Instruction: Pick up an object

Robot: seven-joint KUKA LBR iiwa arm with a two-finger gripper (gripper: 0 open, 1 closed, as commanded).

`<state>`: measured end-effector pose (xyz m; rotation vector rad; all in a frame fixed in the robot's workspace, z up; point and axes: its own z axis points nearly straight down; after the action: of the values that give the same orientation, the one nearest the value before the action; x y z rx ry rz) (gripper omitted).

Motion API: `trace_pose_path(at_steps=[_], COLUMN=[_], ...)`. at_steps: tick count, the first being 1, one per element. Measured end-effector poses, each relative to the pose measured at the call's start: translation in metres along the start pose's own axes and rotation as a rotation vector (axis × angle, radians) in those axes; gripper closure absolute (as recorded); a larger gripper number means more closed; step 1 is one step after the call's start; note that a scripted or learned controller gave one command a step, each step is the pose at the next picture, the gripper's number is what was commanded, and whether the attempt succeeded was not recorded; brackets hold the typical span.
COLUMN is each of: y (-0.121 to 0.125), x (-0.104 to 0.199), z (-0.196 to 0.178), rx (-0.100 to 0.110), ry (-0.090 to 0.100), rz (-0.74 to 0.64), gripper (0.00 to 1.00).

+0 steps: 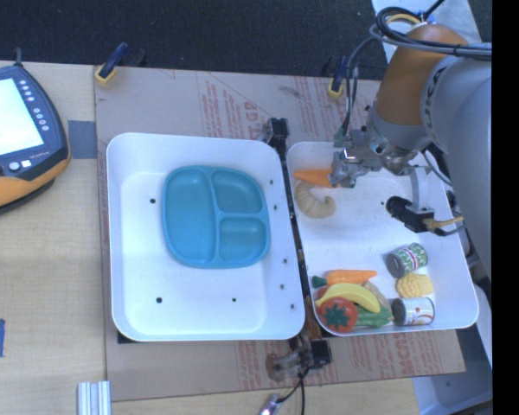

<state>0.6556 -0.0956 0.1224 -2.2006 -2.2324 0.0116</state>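
With the gripper (344,175) at the right bin's (460,318) eleven o'clock, its closure impossible to tell, the adjoining orange carrot (311,177) risked skidding against the croissant (315,200).

Light wooden desk (43,266) carries a brown cardboard sheet (199,102). Two white bins sit side by side on the sheet: left bin (121,232), right bin (363,219). An orange-edged tablet (17,141) lies at the desk's left edge.
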Motion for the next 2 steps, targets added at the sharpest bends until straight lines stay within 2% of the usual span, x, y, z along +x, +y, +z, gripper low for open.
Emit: trace_pose_path(at_steps=[1, 2], y=[0.000, 0.000], x=[0.000, -0.033], z=[0.000, 0.031], rx=[0.001, -0.005], ry=[0.000, 0.000], rz=[-0.001, 0.012], gripper=[0.00, 0.00])
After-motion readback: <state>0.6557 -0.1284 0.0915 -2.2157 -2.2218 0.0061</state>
